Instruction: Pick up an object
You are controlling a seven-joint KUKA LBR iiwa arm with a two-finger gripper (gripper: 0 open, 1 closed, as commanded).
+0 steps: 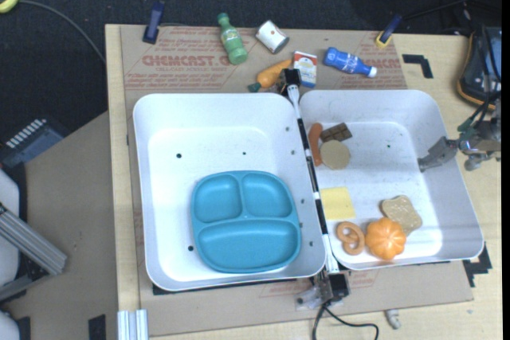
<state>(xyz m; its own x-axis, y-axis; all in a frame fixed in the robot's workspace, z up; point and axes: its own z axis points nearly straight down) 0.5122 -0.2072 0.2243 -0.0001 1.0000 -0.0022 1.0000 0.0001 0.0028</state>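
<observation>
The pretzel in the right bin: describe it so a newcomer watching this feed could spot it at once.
Look at the right bin, then at its near edge, where four foods cluster. The pretzel is leftmost, touching the orange and just below the yellow cheese slice. It is the small brown twisted loop with holes, unlike the solid round orange and the pale cracker.

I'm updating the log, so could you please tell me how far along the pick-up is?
Nothing looks picked yet. The round orange fruit, yellow square slice and brown pretzel all lie in the right white bin. The gripper sits at that bin's right rim, nothing visibly held. Reaching, grasping and lifting remain.
</observation>
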